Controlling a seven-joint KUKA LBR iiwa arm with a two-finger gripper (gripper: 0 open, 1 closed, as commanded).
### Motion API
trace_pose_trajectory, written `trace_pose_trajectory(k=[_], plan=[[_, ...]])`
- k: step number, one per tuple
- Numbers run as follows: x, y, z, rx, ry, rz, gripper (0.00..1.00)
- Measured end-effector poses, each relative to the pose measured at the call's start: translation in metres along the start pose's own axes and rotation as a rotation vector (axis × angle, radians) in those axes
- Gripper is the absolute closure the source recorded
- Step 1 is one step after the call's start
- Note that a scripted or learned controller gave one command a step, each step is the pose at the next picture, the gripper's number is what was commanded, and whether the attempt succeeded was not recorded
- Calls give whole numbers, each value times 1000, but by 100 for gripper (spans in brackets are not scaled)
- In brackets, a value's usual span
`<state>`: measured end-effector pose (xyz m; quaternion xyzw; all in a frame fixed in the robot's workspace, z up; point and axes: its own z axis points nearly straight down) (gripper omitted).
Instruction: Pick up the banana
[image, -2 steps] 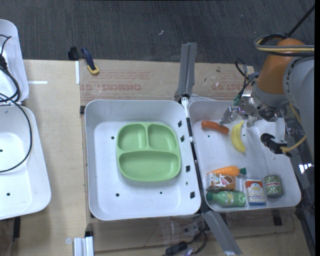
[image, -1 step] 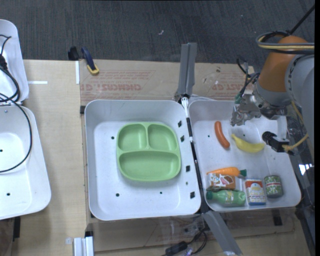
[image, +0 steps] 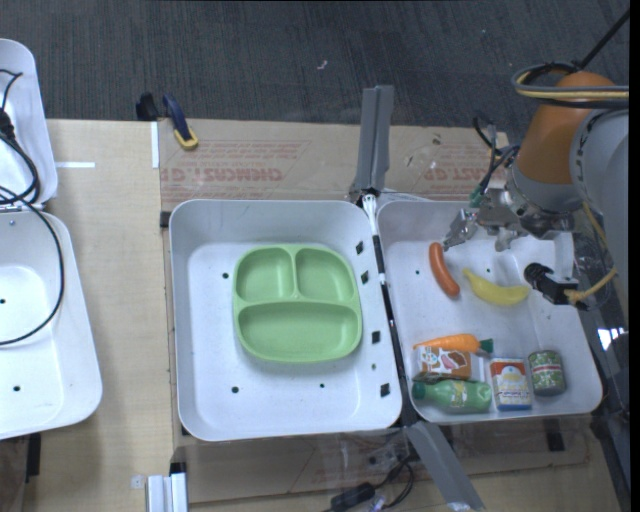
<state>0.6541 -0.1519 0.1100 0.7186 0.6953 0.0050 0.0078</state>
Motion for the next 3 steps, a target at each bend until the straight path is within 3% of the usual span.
trace_pose_trajectory(k=[1, 2, 3], plan=[[-26, -70, 18, 20, 2, 53, 0], [-27, -70, 9, 20, 3, 58, 100], [27, -44, -95, 20, 2, 78, 100]])
